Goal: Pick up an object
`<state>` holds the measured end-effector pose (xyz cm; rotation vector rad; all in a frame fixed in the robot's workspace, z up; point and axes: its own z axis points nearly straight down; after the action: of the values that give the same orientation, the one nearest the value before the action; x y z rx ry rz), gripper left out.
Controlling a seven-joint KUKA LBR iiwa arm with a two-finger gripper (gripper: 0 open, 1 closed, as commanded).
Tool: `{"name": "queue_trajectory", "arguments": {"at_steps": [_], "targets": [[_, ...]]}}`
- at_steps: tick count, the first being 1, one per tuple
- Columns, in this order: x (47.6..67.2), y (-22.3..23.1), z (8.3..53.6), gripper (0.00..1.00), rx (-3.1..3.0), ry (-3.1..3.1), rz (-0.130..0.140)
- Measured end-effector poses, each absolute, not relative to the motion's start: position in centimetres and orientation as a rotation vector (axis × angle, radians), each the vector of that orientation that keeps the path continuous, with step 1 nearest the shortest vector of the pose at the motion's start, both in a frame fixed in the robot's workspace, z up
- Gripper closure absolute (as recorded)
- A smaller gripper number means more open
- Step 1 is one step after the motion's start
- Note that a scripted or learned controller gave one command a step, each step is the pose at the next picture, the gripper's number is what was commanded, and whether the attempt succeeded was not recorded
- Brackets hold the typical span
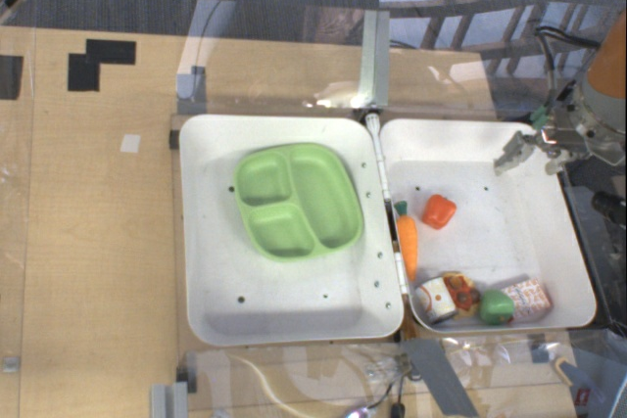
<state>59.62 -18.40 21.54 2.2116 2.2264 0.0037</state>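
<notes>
Where the right bin (578, 250) comes nearest the camera, a small heap sits along its front wall: a can (437, 299) with a printed label, a green ball-like fruit (497, 307), and a patterned packet (529, 297), all touching or nearly so. Judged from looks, these are light toy goods; the can would be stiff and round, apt to roll, and the crowding leaves little room to close around any one piece.

A carrot (408, 246) lies lengthwise against the bin's left wall, just behind the heap. Likely hard plastic, light, smooth; the wall blocks one side, so a grip across its middle looks awkward.

Further back, a red pepper (439, 210) stands alone on open floor, apart from wall and heap. Probably hollow, light, a little slick, not fragile; taking it across its body seems the easiest hold here.

Farthest back, the gripper (529, 150) hovers over the bin's rear right part, fingers spread apart with nothing between them. The pepper lies well to the left and nearer the camera than the fingers.

In the left bin (196, 210) on the desk rests a green divided plate (299, 201).
</notes>
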Motion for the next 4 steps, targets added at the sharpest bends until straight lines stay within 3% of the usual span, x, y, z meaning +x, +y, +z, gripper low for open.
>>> {"name": "queue_trajectory", "arguments": {"at_steps": [1, 2, 3, 4], "targets": [[56.7, -10.7, 11.7, 0.0, 2.014, 2.409, 0.003], [61.5, -19.2, 8.9, 0.0, 2.13, 2.296, 0.007], [61.5, -19.2, 8.9, 0.0, 2.13, 2.297, 0.007], [61.8, -19.0, 10.2, 1.0, 2.119, 2.297, 0.015]]}}
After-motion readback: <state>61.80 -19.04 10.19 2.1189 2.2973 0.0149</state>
